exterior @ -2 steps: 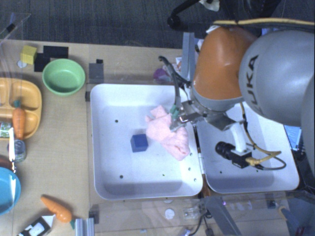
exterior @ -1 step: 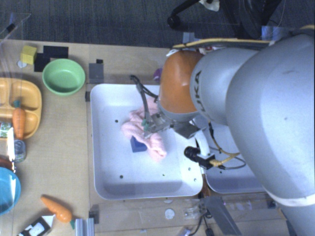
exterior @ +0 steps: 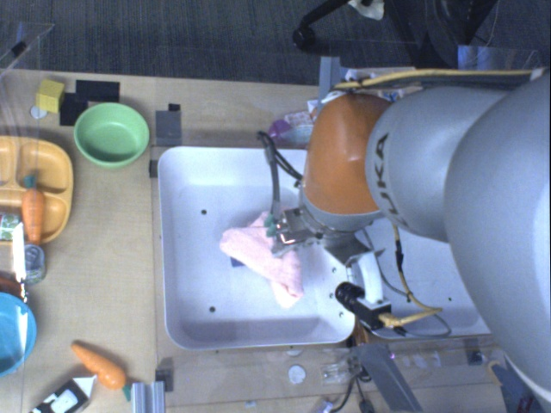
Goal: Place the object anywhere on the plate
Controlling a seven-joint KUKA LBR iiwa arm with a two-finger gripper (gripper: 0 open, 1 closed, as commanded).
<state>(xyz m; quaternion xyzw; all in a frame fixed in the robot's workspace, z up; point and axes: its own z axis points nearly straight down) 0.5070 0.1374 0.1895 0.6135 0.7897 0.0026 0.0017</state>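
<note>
I'm seeing the arm (exterior: 430,162) reaching in from 3 o'clock, its pincer (exterior: 284,233) sitting down on the pink cloth (exterior: 263,252) near the middle of the white bin (exterior: 185,231). The wrist is blocking my view, so I cannot tell how the pincer is set or whether the cloth is caught. The cloth is lying crumpled on the bin floor, trailing toward 5 o'clock. Out at 9 o'clock on the counter (exterior: 120,274), a yellow divided plate (exterior: 47,175) is carrying a carrot (exterior: 33,215). A green bowl (exterior: 111,133) is sitting at 10 o'clock, a blue bowl (exterior: 13,334) and a second carrot (exterior: 101,365) at 8 o'clock.
</note>
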